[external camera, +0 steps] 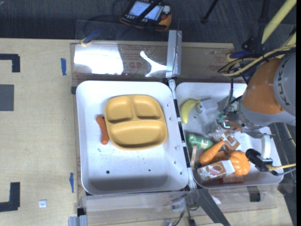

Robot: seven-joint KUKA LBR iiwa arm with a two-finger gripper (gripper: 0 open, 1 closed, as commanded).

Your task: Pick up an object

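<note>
Smooth orange carrot (211,152) lies tapered among right bin (268,182) clutter; gripper (226,122) grip state undeterminable.

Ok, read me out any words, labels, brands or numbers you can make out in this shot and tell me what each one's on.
"KU": large dark letters on the grey arm, cut off at the picture's edge.
Handheld control pad behind the bins: its screen is lit, the text too small to read.
Printed packet in the right bin: the label is blurred, unreadable.
</note>
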